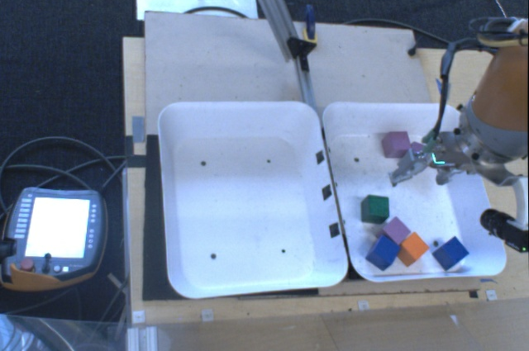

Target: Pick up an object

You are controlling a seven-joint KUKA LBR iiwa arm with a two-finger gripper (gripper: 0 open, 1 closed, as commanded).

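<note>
**Gripper hangs over the right bin, beside a purple cube**

The likeliest target is the purple cube (395, 144), which sits in the upper part of the right bin (347, 176), at about eleven o'clock from the gripper (407, 170) and just beside it. The cube is squat, with no clear long axis; its edges lie roughly square to the bin walls, top face up.

The gripper's grey fingers point toward eight o'clock, slanting down and left from the wrist. Nothing shows between them, and how wide they stand I cannot tell from this angle.

To do the step well, I would judge that the fingers should be centred over the cube and turned so the pads meet two opposite flat faces, not corners, before descending.

At about seven o'clock from the gripper sits a dark green cube (374, 208). Lower still, near the bin's front wall, a cluster lies close together: a blue cube (383, 251), a lilac cube (397, 229) and an orange cube (412, 248), seemingly touching. A second blue cube (450, 253) sits apart at about five o'clock. That crowding makes the lone purple cube the easier pick.

The left bin (178, 176) lies at nine o'clock.
</note>
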